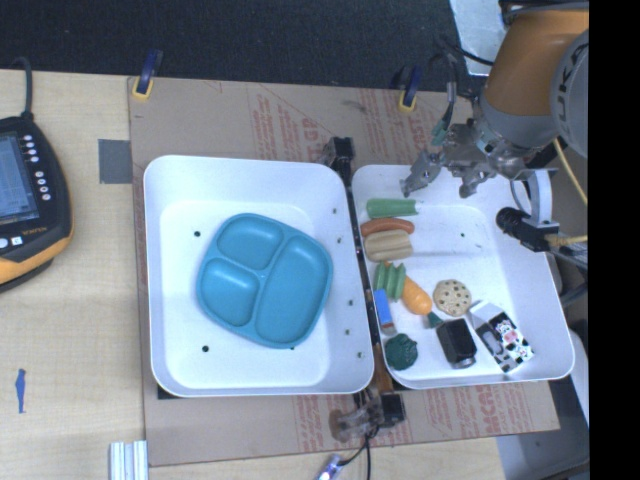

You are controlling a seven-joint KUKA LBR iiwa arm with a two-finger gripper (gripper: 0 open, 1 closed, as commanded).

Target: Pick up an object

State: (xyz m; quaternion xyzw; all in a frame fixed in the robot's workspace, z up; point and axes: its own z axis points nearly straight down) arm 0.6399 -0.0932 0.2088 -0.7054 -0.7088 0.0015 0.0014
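Seen from above at a slant: two shallow white bins side by side on a cardboard-covered table (90, 388). In the right bin (545, 268), nearest the viewer, a dark green lump (402, 350), a black block (457, 342) and a small white box with a printed pattern (503, 336) along the near wall. Just beyond, a blue stick (383, 309), an orange piece (416, 295) and a speckled cookie (452, 295). Farther along the bin's left wall, a green pod (389, 279), a hot dog in a bun (387, 239) and, farthest, a green bar (391, 208). In the left bin (160, 218), a blue divided plate (265, 279), tilted slightly, alone at the middle. On the table's far left edge, a black-and-orange handheld pendant (25, 203). Over the right bin's far wall, the tool (444, 173), fingers spread wide with nothing between them, well apart from the toys and nearest the green bar. Above it, at far right, the arm's grey wrist and orange band (535, 53). At the cardboard's far edge, two clamps.
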